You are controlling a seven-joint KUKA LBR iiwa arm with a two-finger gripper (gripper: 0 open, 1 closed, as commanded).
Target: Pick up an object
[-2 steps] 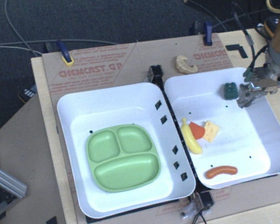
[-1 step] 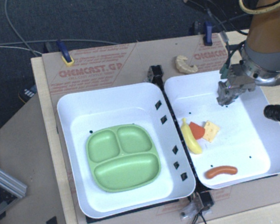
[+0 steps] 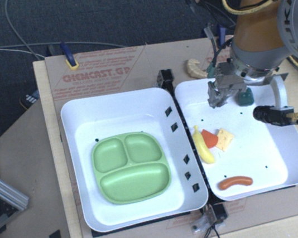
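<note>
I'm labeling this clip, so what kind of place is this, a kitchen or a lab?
Most likely a robotics lab, not a kitchen: a robot arm reaches over two white bins on a cardboard-covered bench, the food looks like toys such as the banana, and cables trail across dark carpet.

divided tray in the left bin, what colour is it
Light green; the divided tray shows plainly in the camera view, lying in the left bin.

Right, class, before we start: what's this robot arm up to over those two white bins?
The arm reaches in from the right, its gripper hovering over the back of the right bin, with nothing visibly held. Below it lie a toy banana, a red piece, a pale yellow piece and a sausage; something teal sits by the gripper. A green divided plate rests in the left bin.
</note>
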